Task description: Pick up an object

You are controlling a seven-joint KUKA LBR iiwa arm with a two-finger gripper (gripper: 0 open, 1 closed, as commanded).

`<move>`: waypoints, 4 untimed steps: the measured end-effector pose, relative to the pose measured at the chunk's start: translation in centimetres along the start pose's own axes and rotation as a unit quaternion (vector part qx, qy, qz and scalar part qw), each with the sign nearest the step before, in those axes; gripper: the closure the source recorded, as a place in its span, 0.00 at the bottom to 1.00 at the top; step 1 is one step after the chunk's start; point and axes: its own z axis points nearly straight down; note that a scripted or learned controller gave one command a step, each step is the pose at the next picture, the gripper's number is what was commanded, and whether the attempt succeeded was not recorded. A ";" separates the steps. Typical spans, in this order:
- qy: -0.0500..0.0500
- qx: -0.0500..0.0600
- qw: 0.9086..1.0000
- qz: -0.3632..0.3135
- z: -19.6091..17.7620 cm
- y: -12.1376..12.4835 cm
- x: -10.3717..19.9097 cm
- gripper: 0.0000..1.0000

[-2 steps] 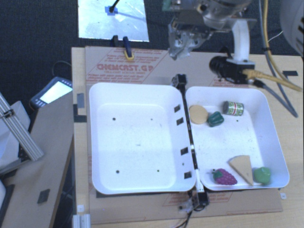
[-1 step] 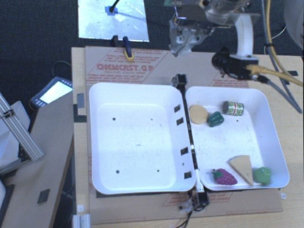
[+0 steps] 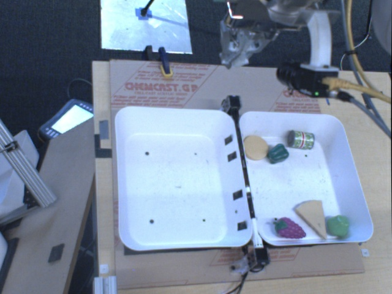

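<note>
The right bin [image 3: 352, 158] holds several small items. A tan round disc [image 3: 255, 147] lies at its far left, with a dark green pepper-like piece [image 3: 278, 154] beside it and a small green-labelled can [image 3: 301, 139] on its side just beyond. At the near edge sit a purple grape bunch [image 3: 290, 228], a tan wedge [image 3: 312, 216] and a green round fruit [image 3: 338, 226]. My gripper [image 3: 235, 52] hangs high above the bench's far edge, behind the seam between the bins, with nothing seen in it.
The left bin [image 3: 122, 164] stands beside the right one, with a black divider strip [image 3: 241, 164] between them. A shiny metal sheet [image 3: 146, 16] lies at the back left. Yellow and grey cables [image 3: 361, 90] run at the right. A tablet [image 3: 66, 120] sits off the bench's left.
</note>
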 end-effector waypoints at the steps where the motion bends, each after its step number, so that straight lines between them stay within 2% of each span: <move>1: 0.000 -0.001 1.000 -0.002 -1.1 0.0 0.0 1.00; 4: 0.002 -0.004 1.000 -0.008 -4.5 0.1 0.0 1.00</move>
